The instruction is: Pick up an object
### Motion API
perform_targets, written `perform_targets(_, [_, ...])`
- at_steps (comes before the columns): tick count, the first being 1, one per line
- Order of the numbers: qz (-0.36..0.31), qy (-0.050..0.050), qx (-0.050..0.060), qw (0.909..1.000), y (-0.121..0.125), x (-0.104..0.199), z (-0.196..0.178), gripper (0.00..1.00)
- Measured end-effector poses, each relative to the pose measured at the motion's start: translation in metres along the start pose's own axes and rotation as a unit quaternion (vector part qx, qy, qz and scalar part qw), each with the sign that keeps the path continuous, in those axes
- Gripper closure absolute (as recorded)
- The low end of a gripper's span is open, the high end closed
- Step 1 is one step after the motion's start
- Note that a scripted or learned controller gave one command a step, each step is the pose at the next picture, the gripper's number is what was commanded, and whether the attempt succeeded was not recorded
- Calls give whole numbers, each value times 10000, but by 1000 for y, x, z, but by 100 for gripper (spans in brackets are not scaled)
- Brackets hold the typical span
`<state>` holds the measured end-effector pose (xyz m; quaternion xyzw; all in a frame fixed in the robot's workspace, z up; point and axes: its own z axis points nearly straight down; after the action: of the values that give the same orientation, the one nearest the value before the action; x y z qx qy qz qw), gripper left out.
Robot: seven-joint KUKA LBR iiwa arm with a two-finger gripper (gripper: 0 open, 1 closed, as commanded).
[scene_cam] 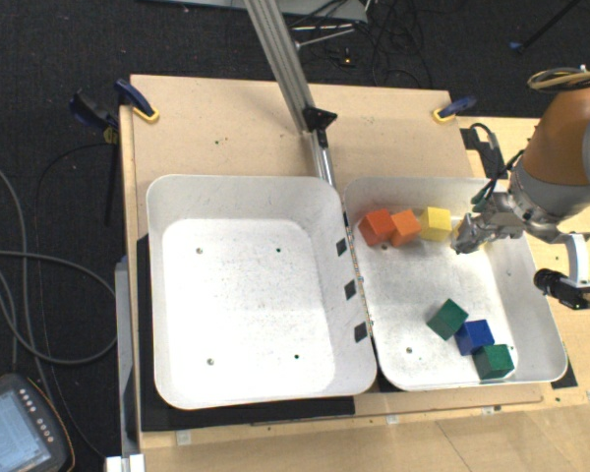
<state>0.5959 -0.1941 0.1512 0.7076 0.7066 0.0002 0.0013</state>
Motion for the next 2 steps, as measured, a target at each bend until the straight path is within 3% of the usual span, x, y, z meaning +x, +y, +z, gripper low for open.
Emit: perform_targets(2, [-21,-7,-27,10000,5,-4,-109,100])
